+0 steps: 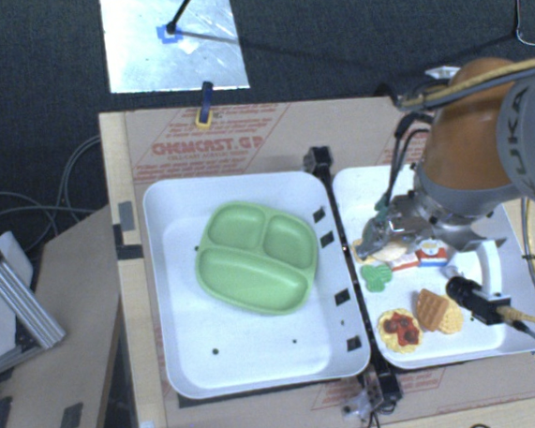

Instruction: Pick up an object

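Crowding inner wall of right bin [364, 185], gripper [380, 233] beside toy food [437, 312], state unclear

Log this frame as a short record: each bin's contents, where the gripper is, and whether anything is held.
left bin: green divided plate
right bin: green piece, red-and-yellow disc, waffle-like piece
gripper: low over the right bin's left side, just above the green piece
held: cannot tell
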Available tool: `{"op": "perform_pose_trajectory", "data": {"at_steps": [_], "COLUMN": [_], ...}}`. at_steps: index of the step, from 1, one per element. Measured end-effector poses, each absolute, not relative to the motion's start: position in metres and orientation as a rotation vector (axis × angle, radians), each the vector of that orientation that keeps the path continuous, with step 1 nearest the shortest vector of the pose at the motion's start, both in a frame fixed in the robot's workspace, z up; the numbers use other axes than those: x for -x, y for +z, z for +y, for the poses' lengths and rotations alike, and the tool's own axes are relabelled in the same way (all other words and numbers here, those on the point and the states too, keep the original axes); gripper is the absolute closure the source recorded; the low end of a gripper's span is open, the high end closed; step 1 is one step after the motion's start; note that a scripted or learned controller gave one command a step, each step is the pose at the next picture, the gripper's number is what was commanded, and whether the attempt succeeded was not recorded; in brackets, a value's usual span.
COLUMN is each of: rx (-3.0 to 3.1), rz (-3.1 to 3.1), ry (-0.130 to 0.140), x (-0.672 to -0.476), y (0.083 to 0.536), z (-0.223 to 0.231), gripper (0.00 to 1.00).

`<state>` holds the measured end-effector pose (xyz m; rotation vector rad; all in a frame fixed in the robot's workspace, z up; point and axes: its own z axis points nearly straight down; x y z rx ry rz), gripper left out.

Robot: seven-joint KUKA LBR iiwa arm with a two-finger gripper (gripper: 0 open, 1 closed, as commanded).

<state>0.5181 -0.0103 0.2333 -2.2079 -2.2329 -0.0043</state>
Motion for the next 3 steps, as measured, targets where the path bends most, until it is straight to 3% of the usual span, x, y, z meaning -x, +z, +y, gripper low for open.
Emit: {"op": "perform_pose_trajectory", "data": {"at_steps": [1, 3], "rx": [2.213, 2.215], "rz": [-2.229, -2.228], "ry": [-0.002, -0.001], "x": [-0.508, -0.517], "y": [0.215, 0.227], "z": [0.016, 0.023], "gripper": [1.00, 1.00]}}
